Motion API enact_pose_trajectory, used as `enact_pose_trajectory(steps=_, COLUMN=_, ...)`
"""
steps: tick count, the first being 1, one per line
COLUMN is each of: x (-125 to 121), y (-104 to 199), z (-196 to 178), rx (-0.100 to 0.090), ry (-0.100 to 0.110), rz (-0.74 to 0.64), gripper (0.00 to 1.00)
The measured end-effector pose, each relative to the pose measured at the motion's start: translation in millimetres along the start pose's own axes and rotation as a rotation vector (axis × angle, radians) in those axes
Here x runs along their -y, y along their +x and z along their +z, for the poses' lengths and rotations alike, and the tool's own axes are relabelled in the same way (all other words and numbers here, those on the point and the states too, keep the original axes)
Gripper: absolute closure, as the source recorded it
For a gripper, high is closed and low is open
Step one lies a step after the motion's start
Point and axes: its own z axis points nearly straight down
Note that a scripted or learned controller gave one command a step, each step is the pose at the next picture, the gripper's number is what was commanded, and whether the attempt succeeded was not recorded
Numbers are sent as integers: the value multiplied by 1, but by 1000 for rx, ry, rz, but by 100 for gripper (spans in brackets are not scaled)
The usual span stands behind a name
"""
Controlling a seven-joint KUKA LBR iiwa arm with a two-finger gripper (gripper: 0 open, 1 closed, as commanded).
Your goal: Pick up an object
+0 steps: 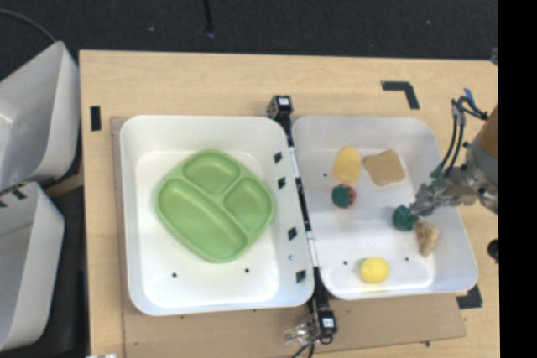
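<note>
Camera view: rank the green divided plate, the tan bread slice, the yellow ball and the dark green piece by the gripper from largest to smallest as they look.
1. green divided plate
2. tan bread slice
3. yellow ball and dark green piece: look alike; the gripper partly covers the green one, so no ranking.

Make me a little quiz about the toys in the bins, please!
1. True or false: the green plate lies in the left bin.
2. Which toy sits nearest the claw? A) yellow ball B) teal toy C) tan slice
3. Fill in: the right bin holds ___ yellow things.

Key: 1 true. 2 B. 3 two: the ball and the yellow lump near the far wall.
</note>
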Motion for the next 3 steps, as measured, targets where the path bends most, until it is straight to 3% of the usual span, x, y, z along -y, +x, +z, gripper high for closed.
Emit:
enact_pose_trajectory(steps=1, x=-4, y=0, z=-64, rx=1, ry=-3, rz=-7, gripper=100)
enact_pose_trajectory(steps=2, x=-5, y=-1, z=-76, rx=-1, ry=3, rz=-7, gripper=100)
enact_pose_trajectory(steps=3, x=-17, y=55, z=-62, rx=-4, ry=4, rz=-12, gripper=100)
